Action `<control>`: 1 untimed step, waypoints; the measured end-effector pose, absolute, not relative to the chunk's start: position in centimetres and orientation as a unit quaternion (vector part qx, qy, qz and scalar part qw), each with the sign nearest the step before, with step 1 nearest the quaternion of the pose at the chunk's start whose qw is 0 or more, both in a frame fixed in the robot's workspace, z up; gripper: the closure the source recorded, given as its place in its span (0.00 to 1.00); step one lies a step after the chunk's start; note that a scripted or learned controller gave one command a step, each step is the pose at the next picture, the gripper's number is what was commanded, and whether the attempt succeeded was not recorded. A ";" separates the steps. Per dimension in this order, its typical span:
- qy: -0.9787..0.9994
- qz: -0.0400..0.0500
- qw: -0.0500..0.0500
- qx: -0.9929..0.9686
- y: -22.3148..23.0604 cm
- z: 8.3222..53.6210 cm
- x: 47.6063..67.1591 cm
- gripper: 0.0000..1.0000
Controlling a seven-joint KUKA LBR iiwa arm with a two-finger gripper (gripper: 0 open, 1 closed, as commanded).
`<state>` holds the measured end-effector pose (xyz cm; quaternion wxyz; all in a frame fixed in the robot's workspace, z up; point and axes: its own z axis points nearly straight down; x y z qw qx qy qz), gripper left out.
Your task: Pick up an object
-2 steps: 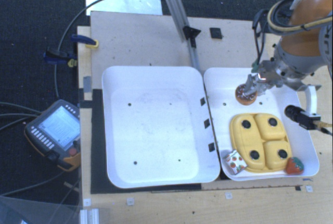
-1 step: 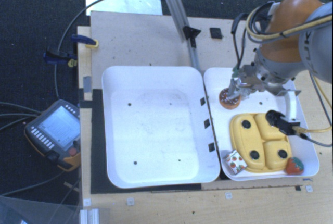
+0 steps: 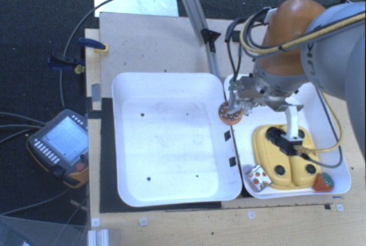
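Strawberry lies low; brown ring sits clamped between the tool's fingertips.

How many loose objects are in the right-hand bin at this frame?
4. A yellow toy lies mid-bin, a patterned block at the near left corner, a red strawberry at the near right, a brown ring at the left rim under the gripper. The arm may hide more.

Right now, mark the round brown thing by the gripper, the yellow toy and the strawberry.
round brown thing (image 3: pixel 230 115), camera view, on its ringed top face.
yellow toy (image 3: pixel 286 163), camera view, on the middle of its yellow body.
strawberry (image 3: pixel 324 182), camera view, on its red flesh.
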<state>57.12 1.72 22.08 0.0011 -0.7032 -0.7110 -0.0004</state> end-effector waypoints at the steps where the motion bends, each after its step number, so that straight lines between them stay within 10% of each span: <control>1: -0.711 -0.001 0.000 -0.704 6.7 23.1 56.5 1.00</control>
